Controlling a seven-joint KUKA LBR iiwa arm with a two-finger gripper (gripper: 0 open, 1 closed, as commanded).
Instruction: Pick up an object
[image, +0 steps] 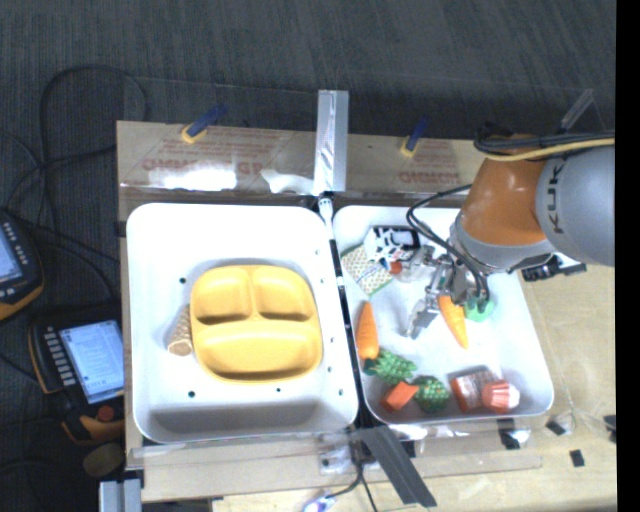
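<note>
My gripper (432, 314) hangs low over the middle of the right bin (530, 345), reaching in from the grey and orange arm (510, 205) at the upper right. An orange toy carrot with a green top (455, 322) lies right beside it, touching or nearly touching its right side. I cannot tell whether the carrot is gripped. A second orange carrot (367, 330) lies to the left along the bin's left wall. A cow-patterned item (392, 240) and a checked packet (360, 268) sit at the bin's top left.
Along the right bin's front lie a green broccoli piece (390, 365), an orange piece (400, 395), a green piece (433, 393), a brown can (470, 385) and a red tomato (502, 397). The left bin (150, 300) holds a yellow divided plate (257, 320) and a tan cone (181, 333).
</note>
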